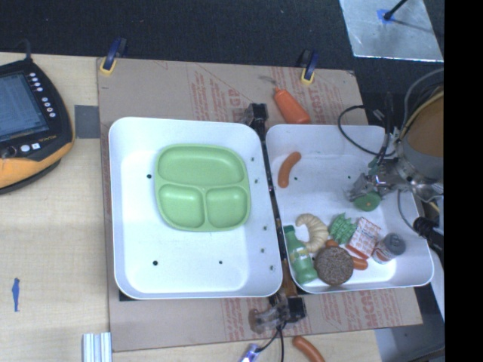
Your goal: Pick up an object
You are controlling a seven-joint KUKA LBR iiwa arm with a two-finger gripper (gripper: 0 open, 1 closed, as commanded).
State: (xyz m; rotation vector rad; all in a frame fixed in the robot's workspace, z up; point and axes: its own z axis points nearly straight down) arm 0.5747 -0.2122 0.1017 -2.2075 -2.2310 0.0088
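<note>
Green round object (367, 200) seen at gripper (375, 181) near right bin (317, 138) right edge | gripper state cannot be told

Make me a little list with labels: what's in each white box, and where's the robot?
left bin: green plate with three sections
right bin: sausage, croissant, green bottle, brown disc, small packets
outside bins: orange carrot on cardboard, above right bin
tool: low over right bin's right side, by a green piece
arm: comes in from the right
</note>
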